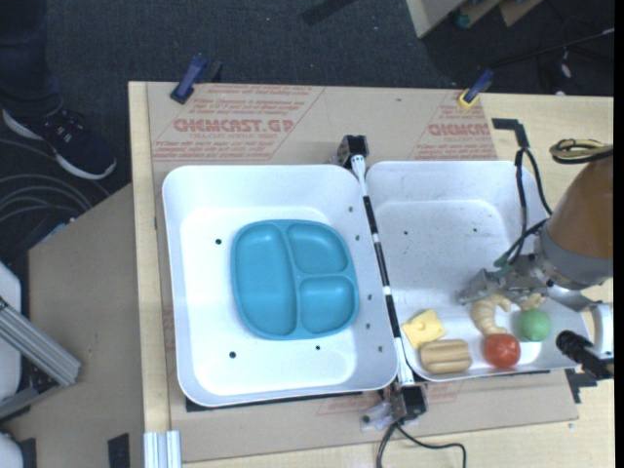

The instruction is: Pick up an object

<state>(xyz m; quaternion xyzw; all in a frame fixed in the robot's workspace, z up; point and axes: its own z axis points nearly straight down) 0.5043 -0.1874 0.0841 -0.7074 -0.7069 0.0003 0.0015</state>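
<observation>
We see a bench (292, 115) topped with a tan cardboard sheet printed in red lettering along its 12 o'clock side. 2 shallow white bins sit directly on it, side by side and touching along a dark centre seam. The left bin (195, 261) takes the 9 o'clock half, the right bin (439, 213) the 3 o'clock half. A blue clamp (193, 76) grips the sheet's edge at about 11 o'clock, a yellow-and-blue clamp (476, 88) at about 1 o'clock. A black clip (352, 148) sits at the seam's 12 o'clock end, another clip (408, 401) at its 6 o'clock end.
</observation>
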